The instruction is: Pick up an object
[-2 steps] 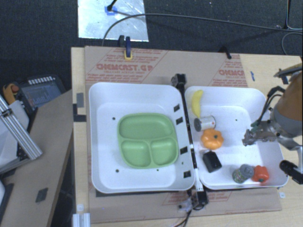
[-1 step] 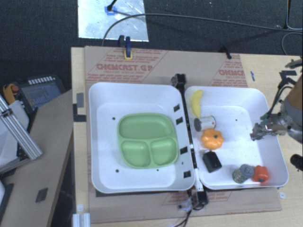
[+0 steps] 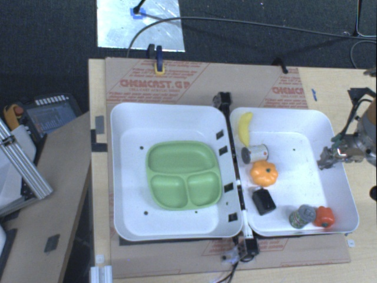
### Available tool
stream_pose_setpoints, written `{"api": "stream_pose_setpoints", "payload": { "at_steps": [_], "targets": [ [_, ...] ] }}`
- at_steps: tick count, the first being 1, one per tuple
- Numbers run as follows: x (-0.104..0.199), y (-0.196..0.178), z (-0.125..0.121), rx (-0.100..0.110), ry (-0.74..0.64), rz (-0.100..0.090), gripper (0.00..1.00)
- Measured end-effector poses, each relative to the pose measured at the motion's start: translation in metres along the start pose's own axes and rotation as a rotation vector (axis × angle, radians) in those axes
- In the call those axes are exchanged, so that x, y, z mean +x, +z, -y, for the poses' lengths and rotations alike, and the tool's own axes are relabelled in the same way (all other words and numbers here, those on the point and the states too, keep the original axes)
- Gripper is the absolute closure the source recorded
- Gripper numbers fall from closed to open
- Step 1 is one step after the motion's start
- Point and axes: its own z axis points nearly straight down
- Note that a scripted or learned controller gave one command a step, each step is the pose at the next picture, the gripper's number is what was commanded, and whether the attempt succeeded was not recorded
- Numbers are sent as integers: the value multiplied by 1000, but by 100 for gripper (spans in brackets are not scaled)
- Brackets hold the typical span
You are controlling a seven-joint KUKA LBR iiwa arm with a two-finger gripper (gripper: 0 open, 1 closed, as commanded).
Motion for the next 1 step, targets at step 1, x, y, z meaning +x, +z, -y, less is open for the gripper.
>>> {"api": "stream_pose_setpoints", "payload": {
  "at_steps": [1],
  "targets": [
    [45,-8,-23,2,-3,-2,100]
  ]
}}
